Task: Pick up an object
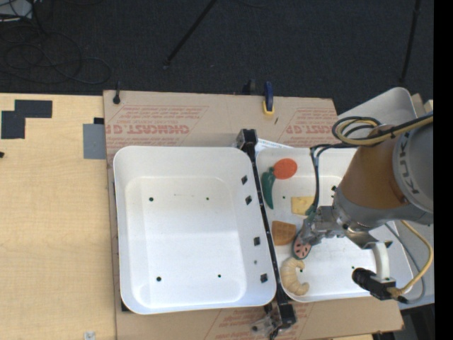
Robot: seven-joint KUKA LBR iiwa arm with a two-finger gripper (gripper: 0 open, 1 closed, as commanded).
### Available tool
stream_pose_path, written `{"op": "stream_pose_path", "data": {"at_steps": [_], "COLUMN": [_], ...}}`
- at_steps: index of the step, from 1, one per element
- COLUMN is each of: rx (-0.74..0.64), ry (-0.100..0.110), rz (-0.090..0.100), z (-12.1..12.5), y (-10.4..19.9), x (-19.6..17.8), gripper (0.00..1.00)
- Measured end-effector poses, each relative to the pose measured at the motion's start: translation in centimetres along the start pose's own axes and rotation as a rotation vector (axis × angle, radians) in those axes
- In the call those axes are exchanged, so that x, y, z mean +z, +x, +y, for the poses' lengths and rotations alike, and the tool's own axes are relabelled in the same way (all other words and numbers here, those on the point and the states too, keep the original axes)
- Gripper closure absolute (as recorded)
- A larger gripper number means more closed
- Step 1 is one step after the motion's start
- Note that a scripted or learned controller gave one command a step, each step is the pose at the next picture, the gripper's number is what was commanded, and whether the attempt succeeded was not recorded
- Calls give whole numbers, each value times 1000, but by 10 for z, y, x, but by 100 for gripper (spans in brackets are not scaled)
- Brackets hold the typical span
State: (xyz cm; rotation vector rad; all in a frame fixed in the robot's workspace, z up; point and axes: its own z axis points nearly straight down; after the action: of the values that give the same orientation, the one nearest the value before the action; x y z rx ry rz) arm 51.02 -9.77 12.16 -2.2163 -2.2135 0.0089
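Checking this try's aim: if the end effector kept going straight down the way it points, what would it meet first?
Most likely the small red and dark object directly under the end effector, between the brown slice and the croissant. Depth is unclear, so contact cannot be judged.

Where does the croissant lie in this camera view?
The croissant lies in the right bin, near its lower left corner, just below the gripper and the brown bread slice.
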Motion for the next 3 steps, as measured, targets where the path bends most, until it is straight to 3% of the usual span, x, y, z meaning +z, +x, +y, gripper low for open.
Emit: {"op": "stream_pose_path", "data": {"at_steps": [1, 2, 3], "rx": [0, -3, 2], "ry": [-27, -13, 1], "rz": [-9, -3, 0], "z": [21, 45, -31], "y": [-9, 4, 1], "x": [12, -35, -11], "gripper": [100, 100, 100]}}
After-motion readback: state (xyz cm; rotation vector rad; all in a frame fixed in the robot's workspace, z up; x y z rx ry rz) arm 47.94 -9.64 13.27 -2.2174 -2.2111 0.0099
